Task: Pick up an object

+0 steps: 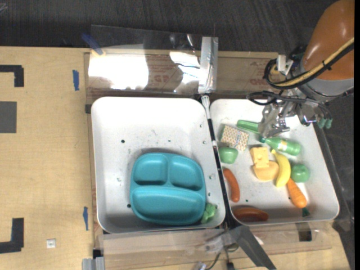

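Setting, as I see it from my post above the bench:

- Pale tan wooden bench top [45, 167], flat, running across the left and under my work area.
- Black angular corner marks [16, 75], printed on the bench at the far left; a dull grey square [7, 117] between them.
- Short strips of blue tape [75, 80] near the bench's left-centre.
- Clear plastic sheet [143, 66] along the back, catching a bright white glare.
- Silver tape strip [207, 63], upright at the sheet's middle.
- Dark grey carpeted floor [169, 7] beyond the bench.
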You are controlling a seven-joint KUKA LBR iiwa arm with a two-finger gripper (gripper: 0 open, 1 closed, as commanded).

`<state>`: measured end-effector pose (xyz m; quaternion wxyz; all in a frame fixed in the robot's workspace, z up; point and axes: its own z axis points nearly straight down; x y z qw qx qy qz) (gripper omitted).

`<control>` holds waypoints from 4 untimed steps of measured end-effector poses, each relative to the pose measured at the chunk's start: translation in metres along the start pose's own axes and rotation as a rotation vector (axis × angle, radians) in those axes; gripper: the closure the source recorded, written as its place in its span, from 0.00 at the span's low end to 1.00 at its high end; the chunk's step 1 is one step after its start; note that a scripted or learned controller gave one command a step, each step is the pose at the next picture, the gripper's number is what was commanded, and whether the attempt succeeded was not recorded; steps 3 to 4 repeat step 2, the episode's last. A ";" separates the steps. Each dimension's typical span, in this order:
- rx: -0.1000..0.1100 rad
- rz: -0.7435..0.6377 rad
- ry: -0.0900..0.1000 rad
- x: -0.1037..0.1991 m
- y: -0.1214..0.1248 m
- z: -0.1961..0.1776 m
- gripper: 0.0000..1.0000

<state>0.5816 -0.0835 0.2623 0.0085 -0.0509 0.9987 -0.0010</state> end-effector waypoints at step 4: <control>-0.002 0.122 0.014 0.032 0.046 -0.005 1.00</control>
